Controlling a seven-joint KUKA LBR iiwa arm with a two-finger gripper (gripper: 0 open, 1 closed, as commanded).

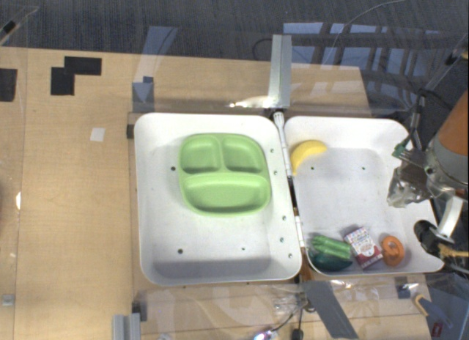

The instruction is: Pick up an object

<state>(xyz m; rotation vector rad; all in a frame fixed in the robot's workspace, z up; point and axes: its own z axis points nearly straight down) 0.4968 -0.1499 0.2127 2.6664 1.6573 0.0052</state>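
Left bin (150,207): a shallow white tray, and sitting in the middle of it, a touch toward 12 o'clock, is the green divided plate (223,173).
Green divided plate: flat on the bin floor, two small wells along its 12 o'clock side and one wide well along its 6 o'clock side, nothing in any of them.
Right bin (352,185): white as well, butted against the left bin along the centre seam, with four items inside.
Yellow fruit (307,153): up at 10 o'clock in the right bin, tucked against the seam wall.
Green object (330,252): down at 7 o'clock in that bin, dark and glossy, lying in the corner.
Small printed carton (363,246): at 6 o'clock, just beside the green object, tilted on its side.
Orange round item (393,250): at 5 o'clock, right next to the carton, close to the near rim.
Gripper (404,188): over at 3 o'clock above the right bin's edge, well apart from all four items; whether its tip is parted or closed, I cannot tell from here.
Arm (452,144): coming in from 3 o'clock, its orange band showing above the wrist.
Bench (66,221): light wood, carrying both bins.
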